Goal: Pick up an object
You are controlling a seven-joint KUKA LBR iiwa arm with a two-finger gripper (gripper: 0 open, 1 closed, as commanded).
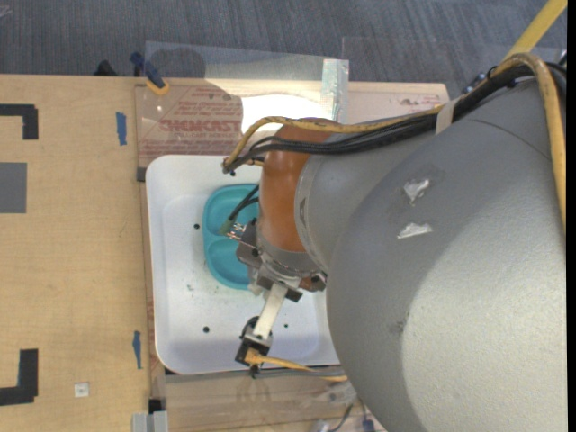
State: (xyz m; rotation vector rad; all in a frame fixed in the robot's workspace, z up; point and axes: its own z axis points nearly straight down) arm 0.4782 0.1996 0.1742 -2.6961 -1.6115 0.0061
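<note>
Lowering straight onto the teal dish (220, 234), which lies in the white bin (173, 282) partly under the wrist, should work best if the hand (250, 252), apart or together I cannot tell, straddles its edge.

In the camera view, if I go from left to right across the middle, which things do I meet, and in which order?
First the tan bench board → white bin → teal object lying in that bin → orange band of the arm → grey arm body.
</note>
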